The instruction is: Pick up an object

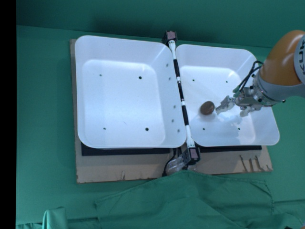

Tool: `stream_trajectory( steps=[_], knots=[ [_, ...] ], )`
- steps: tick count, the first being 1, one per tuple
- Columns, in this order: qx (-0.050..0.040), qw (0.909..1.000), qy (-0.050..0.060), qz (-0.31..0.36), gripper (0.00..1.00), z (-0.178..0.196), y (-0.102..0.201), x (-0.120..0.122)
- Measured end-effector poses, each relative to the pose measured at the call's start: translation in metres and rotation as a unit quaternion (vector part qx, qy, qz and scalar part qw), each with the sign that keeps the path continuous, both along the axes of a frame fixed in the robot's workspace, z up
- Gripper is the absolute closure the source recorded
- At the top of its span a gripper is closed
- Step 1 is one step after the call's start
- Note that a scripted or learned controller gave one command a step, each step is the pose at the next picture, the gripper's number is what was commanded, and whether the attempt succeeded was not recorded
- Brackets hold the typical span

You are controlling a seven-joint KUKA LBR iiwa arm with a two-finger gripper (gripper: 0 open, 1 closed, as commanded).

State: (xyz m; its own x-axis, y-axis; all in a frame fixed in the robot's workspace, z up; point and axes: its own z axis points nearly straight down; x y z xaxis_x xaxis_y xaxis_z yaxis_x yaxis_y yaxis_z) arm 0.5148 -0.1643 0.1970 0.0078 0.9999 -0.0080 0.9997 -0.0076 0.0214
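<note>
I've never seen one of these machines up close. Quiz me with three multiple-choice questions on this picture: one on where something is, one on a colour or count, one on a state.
1. Where does the small brown object lie?
A. In the left bin
B. In the right bin
C. On the green cloth

2. How many white bins sit on the bench?
A. One
B. Two
C. Three

3. How does the hand stand to the brown object?
A. Beside it, not gripping it
B. Lifting it high above the bin
C. Over the left bin, far from it

Answers:
1 B: it rests on the floor of the right bin, near the divider.
2 B: the left bin and right bin lie side by side.
3 A: the hand's tip is just right of the object, which lies on the bin floor.
</note>
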Motion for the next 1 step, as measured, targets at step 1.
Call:
stream_trajectory(
  steps=[1],
  knots=[
    [-0.0015, 1.0000, -0.003, -0.002, 1.00, 0.0123, -0.0014, 0.0011]
  ],
)
